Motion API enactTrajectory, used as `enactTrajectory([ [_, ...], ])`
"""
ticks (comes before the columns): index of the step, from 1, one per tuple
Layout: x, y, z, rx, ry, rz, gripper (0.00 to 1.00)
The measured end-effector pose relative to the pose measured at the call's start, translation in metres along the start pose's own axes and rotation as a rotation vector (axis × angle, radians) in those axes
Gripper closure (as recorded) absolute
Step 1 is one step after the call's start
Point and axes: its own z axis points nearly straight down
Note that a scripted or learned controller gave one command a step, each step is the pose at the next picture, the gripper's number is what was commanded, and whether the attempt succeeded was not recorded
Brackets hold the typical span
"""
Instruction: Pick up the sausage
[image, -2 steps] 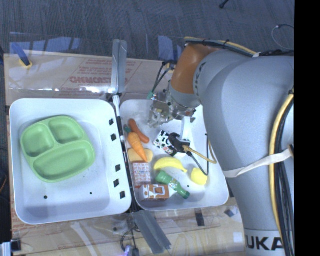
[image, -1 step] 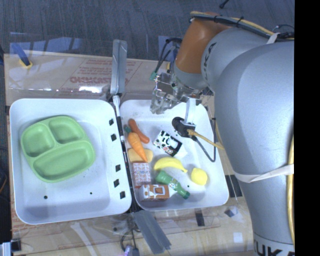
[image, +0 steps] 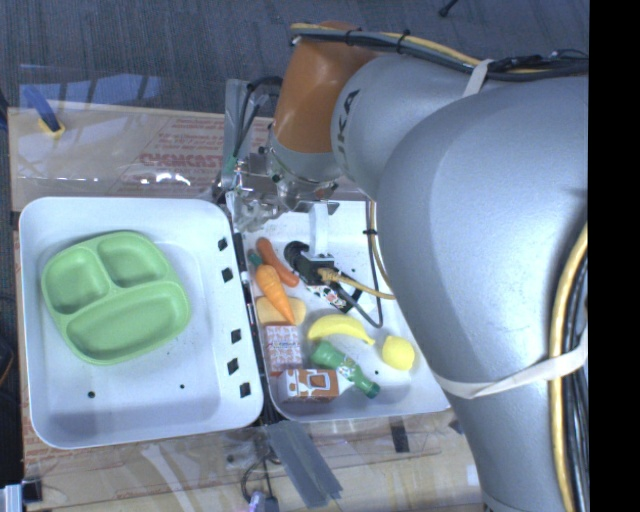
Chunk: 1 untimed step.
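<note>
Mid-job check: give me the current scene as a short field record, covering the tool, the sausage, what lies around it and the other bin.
tool: low over the far left corner of the right bin
sausage: reddish, lying just below the tool, not visibly gripped
next to sausage: carrot, touching or nearly so
also in right bin: banana, lemon, green bottle
left bin: holds a green divided plate

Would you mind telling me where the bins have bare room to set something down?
The left bin has bare floor in front of and right of the green plate. The right bin is crowded: sausage, carrot, banana, lemon, bottle and cartons, beneath the arm.
</note>
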Motion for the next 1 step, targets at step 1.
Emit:
enactTrajectory([
  [1,0.0839,-0.0016,-0.0351,-0.005,-0.001,-0.341,1.00],
])
